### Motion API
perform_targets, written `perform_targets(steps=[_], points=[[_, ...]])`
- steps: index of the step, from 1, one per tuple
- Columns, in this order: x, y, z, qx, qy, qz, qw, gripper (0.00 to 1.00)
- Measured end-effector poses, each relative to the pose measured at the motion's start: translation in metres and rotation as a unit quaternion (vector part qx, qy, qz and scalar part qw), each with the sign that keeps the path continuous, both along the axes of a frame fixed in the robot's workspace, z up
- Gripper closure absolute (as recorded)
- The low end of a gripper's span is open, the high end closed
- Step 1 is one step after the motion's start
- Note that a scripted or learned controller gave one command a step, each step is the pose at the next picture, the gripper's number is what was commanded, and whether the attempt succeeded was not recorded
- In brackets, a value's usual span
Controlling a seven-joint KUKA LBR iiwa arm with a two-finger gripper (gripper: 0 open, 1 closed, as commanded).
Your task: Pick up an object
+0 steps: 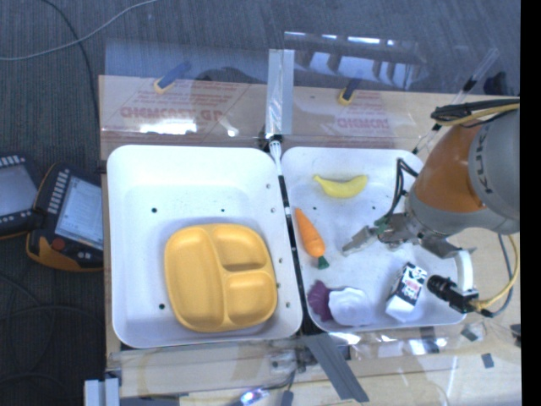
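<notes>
Lying left of jaws (359, 238): carrot (309, 234), apart.

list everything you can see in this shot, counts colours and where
bins: 2, white, side by side on the bench
divided tray: 1, yellow, in the left bin, toward its near side
banana: 1, yellow, far part of the right bin
carrot: 1, orange with a green tip, right bin along its left wall
purple item: 1, purple, near left corner of the right bin
white cloth-like item: 1, white, touching the purple item
small carton: 1, white with dark print, near right part of the right bin
handheld controller: 1, dark with orange, on the floor left of the bench
arm: 1, grey with orange band, over the right bin
gripper: 1, metallic, low over the middle of the right bin
</notes>
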State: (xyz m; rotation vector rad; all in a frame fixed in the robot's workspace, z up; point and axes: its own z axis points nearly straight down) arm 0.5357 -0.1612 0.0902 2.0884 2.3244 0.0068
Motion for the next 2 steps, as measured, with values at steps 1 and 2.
perform_targets(steps=[1, 2], points=[[0.054, 0.045, 0.001, 0.0025, 0.007, 0.078, 0.9969, 0.0], [0.129, 0.022, -0.004, 0.0063, 0.02, 0.024, 0.9995, 0.0]])
